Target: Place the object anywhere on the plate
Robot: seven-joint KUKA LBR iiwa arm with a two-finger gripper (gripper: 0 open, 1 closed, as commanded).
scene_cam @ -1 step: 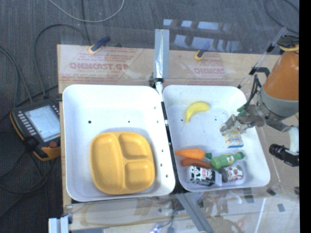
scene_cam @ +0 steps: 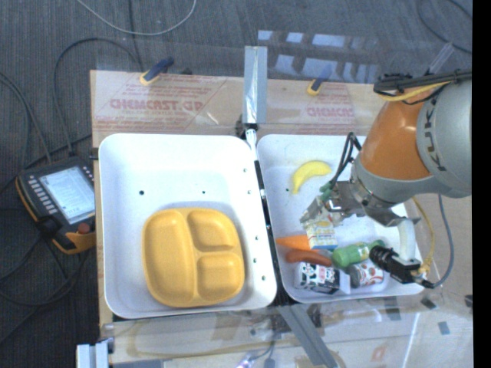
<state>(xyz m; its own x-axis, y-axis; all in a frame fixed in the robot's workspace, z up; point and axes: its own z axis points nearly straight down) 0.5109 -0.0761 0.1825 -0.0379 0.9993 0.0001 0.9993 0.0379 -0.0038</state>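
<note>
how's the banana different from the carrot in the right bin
The banana is yellow and curved; the carrot is orange and straight, tapering to a point. The banana lies alone on bare bin floor near the far side, while the carrot sits lower down, crowded against a small carton and other packages. The banana looks a little shorter. Both lie flat in the right bin, not on the plate.

Grey arm [scene_cam: 418,148] (orange-banded wrist) bent low, reaching leftward.

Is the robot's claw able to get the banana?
Probably yes. The banana lies alone at the bin's far end with nothing on top, and the claw hangs just beside it.
</note>
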